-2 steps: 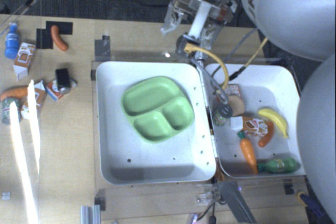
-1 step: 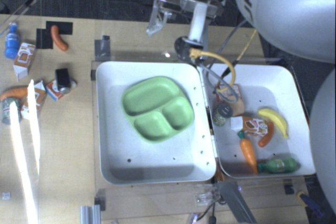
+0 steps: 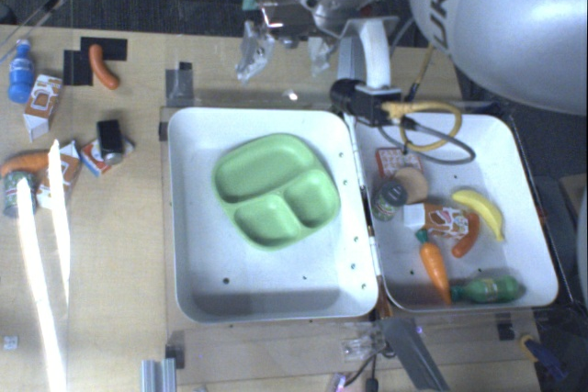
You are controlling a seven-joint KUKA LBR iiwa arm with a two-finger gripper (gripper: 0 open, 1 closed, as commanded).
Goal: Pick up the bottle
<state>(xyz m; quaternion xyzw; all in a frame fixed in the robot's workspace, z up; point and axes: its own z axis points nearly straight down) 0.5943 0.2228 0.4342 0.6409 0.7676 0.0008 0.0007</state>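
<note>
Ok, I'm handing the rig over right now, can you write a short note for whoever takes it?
Gripper: raised beyond the far edge of the bins, fingers open, holding nothing.
Bottle: green, lying on its side at the near edge of the right bin, next to the carrot.
Left bin: holds a green divided plate.
Done: nothing yet; the bottle is untouched.
Left: move over the right bin, come down on the bottle, grip and lift it.
</note>
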